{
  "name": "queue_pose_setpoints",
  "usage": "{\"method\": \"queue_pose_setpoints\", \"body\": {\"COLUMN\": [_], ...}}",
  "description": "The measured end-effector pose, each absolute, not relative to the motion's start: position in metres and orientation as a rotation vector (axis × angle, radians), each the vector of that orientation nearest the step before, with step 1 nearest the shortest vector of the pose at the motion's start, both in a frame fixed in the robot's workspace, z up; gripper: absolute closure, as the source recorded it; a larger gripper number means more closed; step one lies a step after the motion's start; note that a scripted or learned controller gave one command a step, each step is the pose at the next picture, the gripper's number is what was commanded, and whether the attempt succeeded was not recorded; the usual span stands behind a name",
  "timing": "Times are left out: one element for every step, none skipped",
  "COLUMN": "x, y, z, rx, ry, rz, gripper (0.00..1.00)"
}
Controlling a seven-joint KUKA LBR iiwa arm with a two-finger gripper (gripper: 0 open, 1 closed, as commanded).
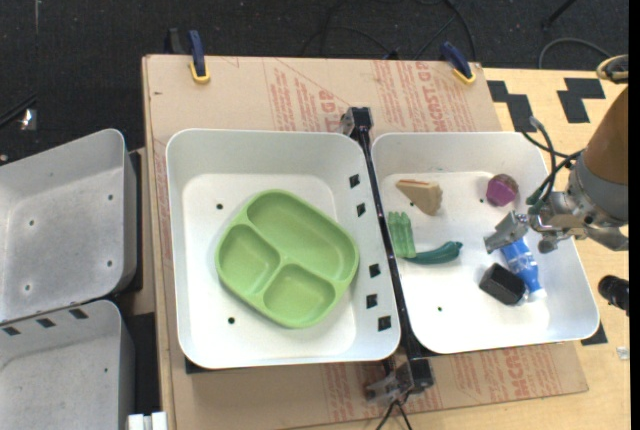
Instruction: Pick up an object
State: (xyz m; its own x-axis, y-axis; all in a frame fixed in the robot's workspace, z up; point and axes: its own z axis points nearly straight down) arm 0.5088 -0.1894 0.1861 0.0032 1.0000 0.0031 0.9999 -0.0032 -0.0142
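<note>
The bench (pixel 300 93) carries two shallow white bins side by side. The left bin (pixel 200 158) holds a green divided plate (pixel 287 258), lying flat and filling most of its floor, a little tilted toward the near right corner. The right bin (pixel 450 153) holds the smaller things, and that is where I reach in, over its right edge.

My arm (pixel 610 158) comes in from the right, and my gripper (pixel 520 230) hangs low over the right half of that bin, just above a blue object (pixel 522 268) that lies near the right wall. Whether I have it clasped or stand loose above it I cannot tell; my fingers blur into it.

Touching the blue object on its near left side is a black block (pixel 502 284). Toward the bin's left edge lies a dark green curved piece (pixel 433 253), and beside it, against the left wall, a lighter green ridged strip (pixel 401 233). Near the far edge sits a tan wedge (pixel 421 194), and to its right, well apart, a small purple ball (pixel 502 187).
</note>
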Motion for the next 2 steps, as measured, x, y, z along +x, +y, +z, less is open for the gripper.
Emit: {"method": "queue_pose_setpoints", "body": {"x": [0.512,0.513], "y": [-0.189,-0.199], "z": [0.194,0.142], "rx": [-2.22,-2.222], "ry": [-2.222,-2.218], "rz": [0.001,0.003], "gripper": [0.0,0.0]}}
